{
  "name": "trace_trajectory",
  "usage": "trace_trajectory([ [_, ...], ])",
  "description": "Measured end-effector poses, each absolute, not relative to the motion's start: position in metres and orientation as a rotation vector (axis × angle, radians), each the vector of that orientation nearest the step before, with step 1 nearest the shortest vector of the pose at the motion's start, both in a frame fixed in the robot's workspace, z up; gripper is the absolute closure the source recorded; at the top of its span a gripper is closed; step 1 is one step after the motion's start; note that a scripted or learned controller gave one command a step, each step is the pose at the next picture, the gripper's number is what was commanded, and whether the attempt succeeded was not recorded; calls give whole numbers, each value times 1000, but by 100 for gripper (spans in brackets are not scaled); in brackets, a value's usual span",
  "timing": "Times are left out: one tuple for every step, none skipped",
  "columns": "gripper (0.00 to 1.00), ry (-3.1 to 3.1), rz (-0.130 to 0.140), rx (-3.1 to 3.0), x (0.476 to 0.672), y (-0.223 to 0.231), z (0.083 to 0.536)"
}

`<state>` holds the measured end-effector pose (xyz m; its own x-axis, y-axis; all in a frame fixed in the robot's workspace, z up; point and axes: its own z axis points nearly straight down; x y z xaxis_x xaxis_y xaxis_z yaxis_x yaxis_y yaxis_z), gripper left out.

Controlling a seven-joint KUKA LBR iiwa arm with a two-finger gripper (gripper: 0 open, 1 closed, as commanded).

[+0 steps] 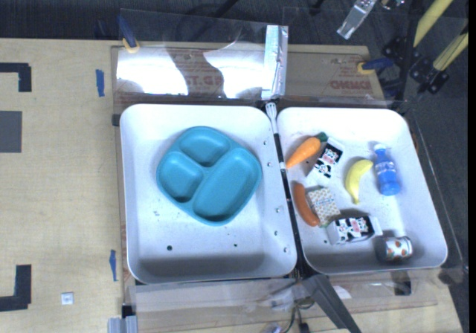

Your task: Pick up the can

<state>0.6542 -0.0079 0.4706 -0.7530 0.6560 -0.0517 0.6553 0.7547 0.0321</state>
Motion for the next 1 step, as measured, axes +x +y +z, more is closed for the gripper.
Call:
trace_trajectory([
  [100,2879,21,1073,655,-7,483],
])
